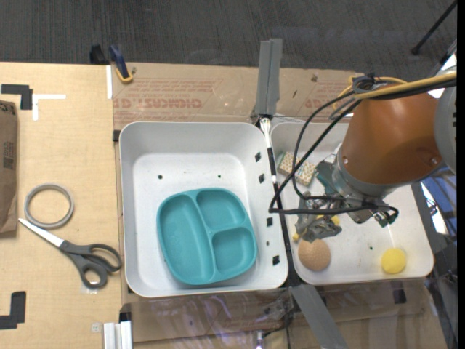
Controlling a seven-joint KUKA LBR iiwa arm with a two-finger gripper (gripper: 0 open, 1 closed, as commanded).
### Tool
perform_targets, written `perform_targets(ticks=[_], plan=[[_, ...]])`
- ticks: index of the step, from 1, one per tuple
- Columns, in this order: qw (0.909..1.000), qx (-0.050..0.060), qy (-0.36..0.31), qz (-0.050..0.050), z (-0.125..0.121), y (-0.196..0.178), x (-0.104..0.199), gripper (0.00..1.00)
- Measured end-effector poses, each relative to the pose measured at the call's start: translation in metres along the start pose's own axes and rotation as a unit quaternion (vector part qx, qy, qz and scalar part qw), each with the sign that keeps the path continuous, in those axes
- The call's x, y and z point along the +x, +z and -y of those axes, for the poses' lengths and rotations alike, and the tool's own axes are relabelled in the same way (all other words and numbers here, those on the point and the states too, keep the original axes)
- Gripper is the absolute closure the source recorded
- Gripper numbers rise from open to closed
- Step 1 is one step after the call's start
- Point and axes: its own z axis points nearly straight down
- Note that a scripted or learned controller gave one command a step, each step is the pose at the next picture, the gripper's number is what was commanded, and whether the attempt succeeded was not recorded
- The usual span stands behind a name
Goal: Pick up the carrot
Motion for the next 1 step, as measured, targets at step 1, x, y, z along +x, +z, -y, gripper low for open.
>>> perform_targets(ticks=[1], plan=[[0.9949,0.000,-0.101,0.000,-0.0400,0.0029,-0.0291,1.00]])
